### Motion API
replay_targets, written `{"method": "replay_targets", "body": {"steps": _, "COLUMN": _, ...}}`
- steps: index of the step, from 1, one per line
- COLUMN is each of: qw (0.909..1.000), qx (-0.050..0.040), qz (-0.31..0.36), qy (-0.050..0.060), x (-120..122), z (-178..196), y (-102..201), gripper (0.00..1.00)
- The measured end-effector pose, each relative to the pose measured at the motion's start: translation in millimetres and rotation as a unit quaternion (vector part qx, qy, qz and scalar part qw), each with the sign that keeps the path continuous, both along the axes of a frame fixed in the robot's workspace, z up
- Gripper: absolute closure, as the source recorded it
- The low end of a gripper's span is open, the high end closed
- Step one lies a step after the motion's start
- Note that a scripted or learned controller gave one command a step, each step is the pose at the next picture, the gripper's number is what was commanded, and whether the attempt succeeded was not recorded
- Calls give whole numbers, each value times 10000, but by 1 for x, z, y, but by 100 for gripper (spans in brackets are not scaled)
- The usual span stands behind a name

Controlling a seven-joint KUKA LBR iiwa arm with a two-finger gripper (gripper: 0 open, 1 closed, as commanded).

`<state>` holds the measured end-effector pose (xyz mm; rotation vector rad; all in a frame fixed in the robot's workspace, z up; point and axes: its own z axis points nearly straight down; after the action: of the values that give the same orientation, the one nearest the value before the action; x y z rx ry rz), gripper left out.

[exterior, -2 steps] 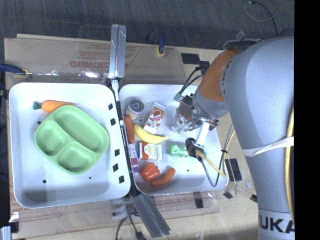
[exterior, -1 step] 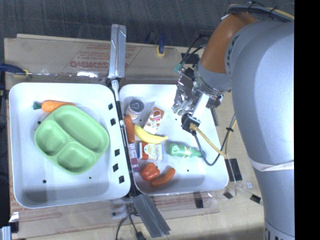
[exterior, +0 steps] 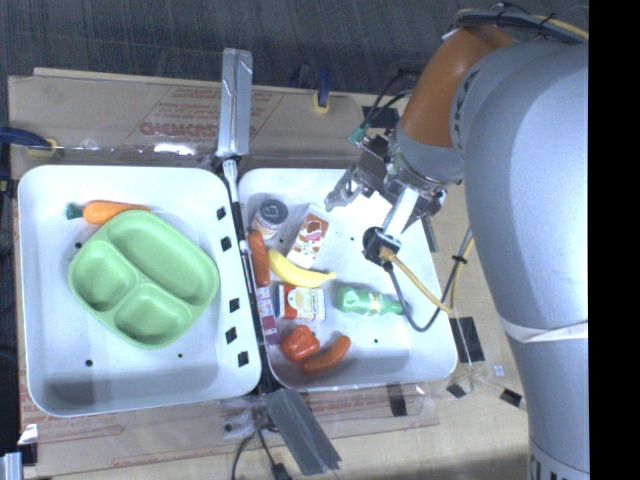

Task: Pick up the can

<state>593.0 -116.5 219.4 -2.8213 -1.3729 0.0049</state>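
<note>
From the overhead camera, the can (exterior: 270,213) stood upright in the right bin's (exterior: 425,353) far-left corner, just beside the divider and near a small carton (exterior: 311,238) and a banana (exterior: 298,271). It looked rigid, light and smooth-sided, so a grasp across its round body from above seemed best. The gripper (exterior: 362,193) hovered over the bin's far side, well apart from the can, its fingers spread and holding nothing, wrist tilted leftward.

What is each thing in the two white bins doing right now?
Small grey metal can: upright, right bin.
Yellow banana: lying flat.
Green plastic bottle: on its side.
Green divided plate: flat, left bin.
Orange carrot: lying beside plate.
Robot gripper: above right bin.
</note>
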Motion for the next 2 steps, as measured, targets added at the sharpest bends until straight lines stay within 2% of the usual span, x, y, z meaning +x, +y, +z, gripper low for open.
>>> {"method": "replay_targets", "body": {"steps": 1, "qw": 9990, "qx": -12, "qz": 448, "qy": -89, "x": -6, "z": -103, "y": 3, "gripper": 0}}
{"method": "replay_targets", "body": {"steps": 2, "qw": 9967, "qx": -8, "qz": -817, "qy": -3, "x": -13, "z": -28, "y": 59, "gripper": 0}}
